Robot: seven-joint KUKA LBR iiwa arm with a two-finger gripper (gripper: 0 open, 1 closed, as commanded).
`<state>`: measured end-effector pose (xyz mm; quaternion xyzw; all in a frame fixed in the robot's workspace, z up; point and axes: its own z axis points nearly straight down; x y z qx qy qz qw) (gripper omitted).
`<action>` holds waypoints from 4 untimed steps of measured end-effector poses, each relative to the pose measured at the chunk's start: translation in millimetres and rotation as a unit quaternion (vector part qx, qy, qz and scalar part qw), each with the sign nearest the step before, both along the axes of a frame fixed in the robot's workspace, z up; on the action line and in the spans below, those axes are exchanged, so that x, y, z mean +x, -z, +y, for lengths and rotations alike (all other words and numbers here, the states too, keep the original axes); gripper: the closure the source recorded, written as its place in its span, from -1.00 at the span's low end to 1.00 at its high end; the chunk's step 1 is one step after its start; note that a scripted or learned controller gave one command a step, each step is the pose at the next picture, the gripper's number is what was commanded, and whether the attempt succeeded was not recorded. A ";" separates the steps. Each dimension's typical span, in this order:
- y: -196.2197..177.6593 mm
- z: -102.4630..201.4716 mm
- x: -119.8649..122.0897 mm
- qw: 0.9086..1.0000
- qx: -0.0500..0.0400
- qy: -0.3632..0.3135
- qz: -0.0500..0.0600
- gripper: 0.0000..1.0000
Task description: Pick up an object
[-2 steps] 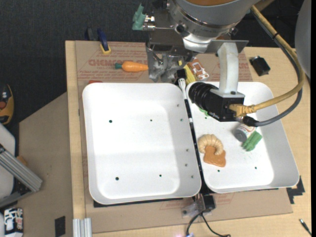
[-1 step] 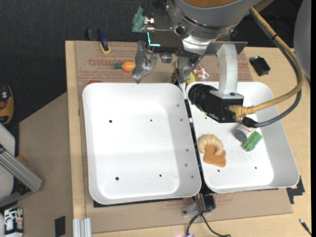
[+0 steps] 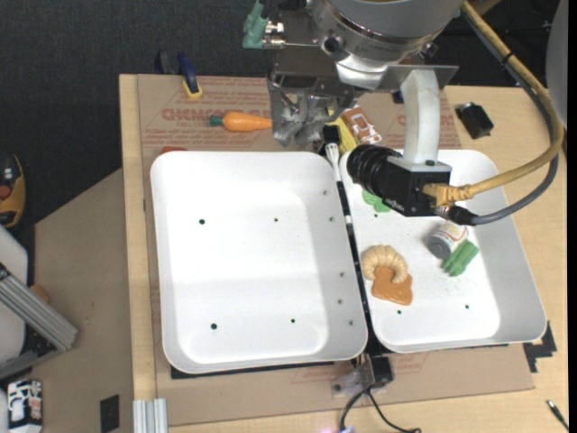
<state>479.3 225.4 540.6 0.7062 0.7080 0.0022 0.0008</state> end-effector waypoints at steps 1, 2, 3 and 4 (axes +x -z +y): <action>0.6 0.0 0.0 1.000 0.000 0.000 0.001 -1.00; -10.4 0.8 0.3 1.000 0.000 -0.001 -0.001 1.00; -9.8 0.8 0.3 1.000 0.000 -0.001 -0.001 -1.00; -20.7 1.6 0.6 1.000 0.001 -0.001 -0.003 1.00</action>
